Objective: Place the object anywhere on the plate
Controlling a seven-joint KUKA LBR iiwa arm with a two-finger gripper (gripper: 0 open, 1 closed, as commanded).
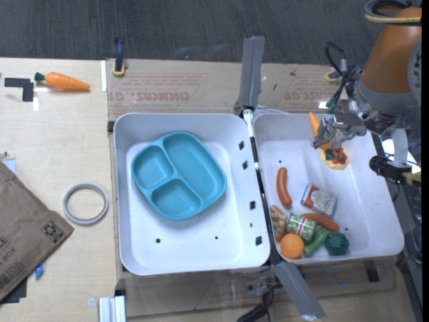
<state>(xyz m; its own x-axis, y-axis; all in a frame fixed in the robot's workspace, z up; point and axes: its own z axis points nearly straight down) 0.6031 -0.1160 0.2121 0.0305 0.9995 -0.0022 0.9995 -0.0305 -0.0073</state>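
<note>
A blue three-compartment plate (178,175) lies in the left white bin (134,247), with nothing on it. My gripper (327,138) is over the far part of the right bin (382,243), low above a small yellow and red pizza-like toy (334,157). A small orange piece (314,123) shows just to the gripper's left. Whether either one is in the gripper's hold cannot be made out from this angle.
The near half of the right bin holds a red sausage (284,186), a juice carton (318,199), a can (301,226), an orange (291,245), broccoli (337,243) and a bread piece (277,219). Outside the bins lie a toy carrot (62,81) and a tape ring (85,202).
</note>
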